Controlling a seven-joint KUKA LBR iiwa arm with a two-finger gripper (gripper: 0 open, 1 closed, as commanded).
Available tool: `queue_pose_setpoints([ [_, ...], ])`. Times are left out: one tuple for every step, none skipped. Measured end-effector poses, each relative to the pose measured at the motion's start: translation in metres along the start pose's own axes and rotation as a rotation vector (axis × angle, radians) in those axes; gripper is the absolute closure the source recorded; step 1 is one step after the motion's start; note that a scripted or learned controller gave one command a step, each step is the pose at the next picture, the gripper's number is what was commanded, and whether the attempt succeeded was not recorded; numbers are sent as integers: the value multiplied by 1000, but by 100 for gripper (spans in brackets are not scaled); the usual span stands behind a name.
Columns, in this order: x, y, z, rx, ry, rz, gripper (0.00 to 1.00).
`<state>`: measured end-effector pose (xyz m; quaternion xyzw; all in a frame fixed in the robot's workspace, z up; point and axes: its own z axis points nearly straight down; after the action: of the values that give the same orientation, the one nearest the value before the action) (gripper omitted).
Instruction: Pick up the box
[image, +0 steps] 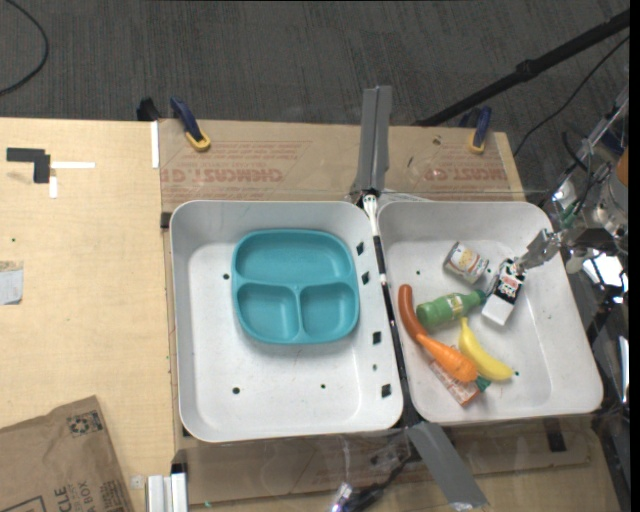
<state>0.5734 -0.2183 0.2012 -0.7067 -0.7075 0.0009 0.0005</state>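
- Box (503, 294) sits in your right bin (560, 385) — just beside the green bottle (449, 308), with banana (483, 358), carrot (446, 358) and can (466, 262) nearby.
- Left bin (200, 400) holds a teal divided plate (296, 285).
- Gripper (530, 254) hangs right above the box — you can't tell finger opening or contact.

Arm reaches in from the right, gripper (530, 255) angled down and to the left, hanging low.

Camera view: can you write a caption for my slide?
End effector reaches toward the box beside toy food in the right bin; a teal plate sits in the left bin.
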Motion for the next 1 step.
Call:
queue_pose_setpoints([
  [63,-17,71,-2,-1,-145,0],
])
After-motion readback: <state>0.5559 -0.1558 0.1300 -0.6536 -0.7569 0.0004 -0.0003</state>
